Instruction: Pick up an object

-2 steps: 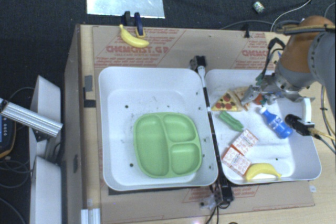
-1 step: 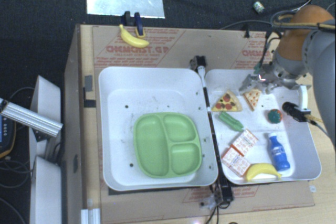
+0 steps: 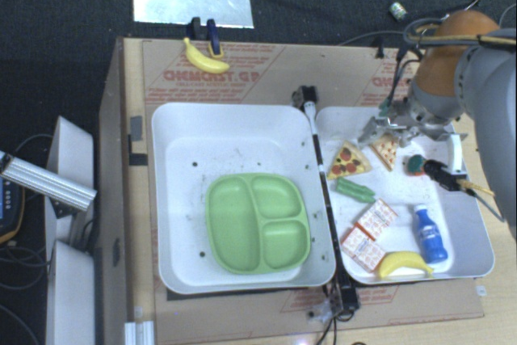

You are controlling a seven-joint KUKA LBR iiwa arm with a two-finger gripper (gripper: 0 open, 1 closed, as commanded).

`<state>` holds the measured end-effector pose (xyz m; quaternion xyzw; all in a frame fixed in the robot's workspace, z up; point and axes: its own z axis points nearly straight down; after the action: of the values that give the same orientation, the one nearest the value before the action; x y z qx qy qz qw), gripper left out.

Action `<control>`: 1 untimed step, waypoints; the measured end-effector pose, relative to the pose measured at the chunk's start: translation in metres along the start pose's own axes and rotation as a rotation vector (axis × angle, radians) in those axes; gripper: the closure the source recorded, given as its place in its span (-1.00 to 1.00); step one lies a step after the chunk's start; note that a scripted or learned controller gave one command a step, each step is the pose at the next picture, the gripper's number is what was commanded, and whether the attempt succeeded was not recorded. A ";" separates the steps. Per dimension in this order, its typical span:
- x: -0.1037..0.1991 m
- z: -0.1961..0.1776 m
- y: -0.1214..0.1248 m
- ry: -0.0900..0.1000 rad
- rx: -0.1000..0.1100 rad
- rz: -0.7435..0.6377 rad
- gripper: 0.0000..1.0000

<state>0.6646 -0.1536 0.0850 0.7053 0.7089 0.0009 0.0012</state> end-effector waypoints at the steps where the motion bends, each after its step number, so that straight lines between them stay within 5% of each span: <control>1: -0.025 0.000 -0.011 -0.001 0.000 0.003 -1.00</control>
<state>0.6533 -0.1792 0.0851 0.7065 0.7077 0.0004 0.0015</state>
